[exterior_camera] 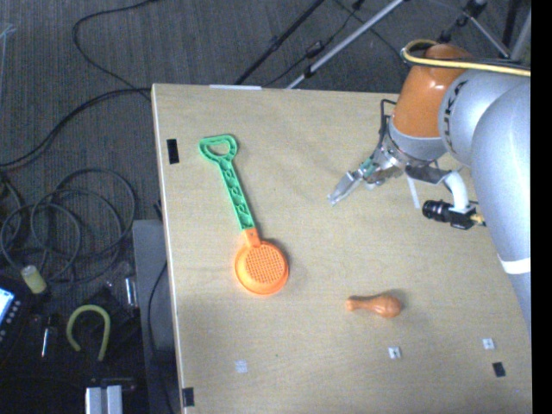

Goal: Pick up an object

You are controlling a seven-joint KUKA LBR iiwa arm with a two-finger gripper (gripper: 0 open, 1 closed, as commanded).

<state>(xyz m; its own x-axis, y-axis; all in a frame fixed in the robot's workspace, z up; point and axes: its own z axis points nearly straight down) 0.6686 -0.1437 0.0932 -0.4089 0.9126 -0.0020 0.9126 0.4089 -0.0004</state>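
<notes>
nearest the lower edge of the view we see a few small dark and pale markers (pixel 394 352) set on the tan bench (pixel 302 352). just above them lies a small orange pear-shaped object (pixel 377 304), on its side, its narrow neck pointing left and its rounder end to the right. it rests alone on the surface, well apart from everything else.

further up and to the left we find a toy strainer (pixel 241 222): its round orange mesh head sits toward us, and its green perforated handle runs up and to the left, ending in a loop near a small black mark (pixel 172 151) by the bench's left edge.

beyond that, on the right side, we see the gripper (pixel 338 195) reaching in from the grey arm (pixel 500 162) with its orange band (pixel 423 102). it points down and to the left over bare bench, well apart from both the orange object and the strainer. its fingers look drawn close together at a narrow tip, and we see nothing between them.

off the bench to the left, dark floor carries looped black cables (pixel 69 205) and a yellow-green u-shaped piece (pixel 88 324). at the far top, metal stand legs (pixel 371 15) cross the carpet.
</notes>
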